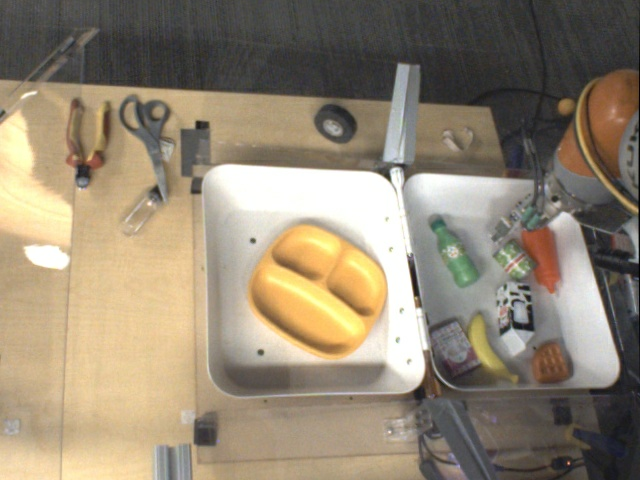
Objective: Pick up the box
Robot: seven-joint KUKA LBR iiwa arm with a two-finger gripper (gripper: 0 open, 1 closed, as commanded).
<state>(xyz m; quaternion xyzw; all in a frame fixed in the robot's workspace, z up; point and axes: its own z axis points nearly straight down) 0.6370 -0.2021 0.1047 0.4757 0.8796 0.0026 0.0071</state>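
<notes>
Whether my jaws are parted or closed I cannot tell: my gripper (528, 213) is a small cluttered tangle of metal at this slant. Nothing visibly sits between them, so I claim no hold.

I judge the thing I am after to be the small purple cardboard box (450, 343). It lies near the front left corner of the right-hand shallow white bin (590, 373), close to the wall and just beside the yellow banana (490, 348). A black-and-white printed carton (515, 313) lies near the banana's other side and could also pass for a box, though the purple one looks the plainer match. That crowding matters: a descent there has the bin wall on one side and the banana on the other, so I would want to come in straight from above.

My gripper hangs over the far side of the same bin, above the green can (514, 258) and the top of the orange carrot (545, 253), well apart from the box. The green plastic bottle (455, 253) lies between the two regions.

My arm enters from the right, its orange band (600, 118) high over the bin's back corner, wrist angled down and inward. The left-hand white bin (225, 268) carries a yellow three-part dish (318, 290).
</notes>
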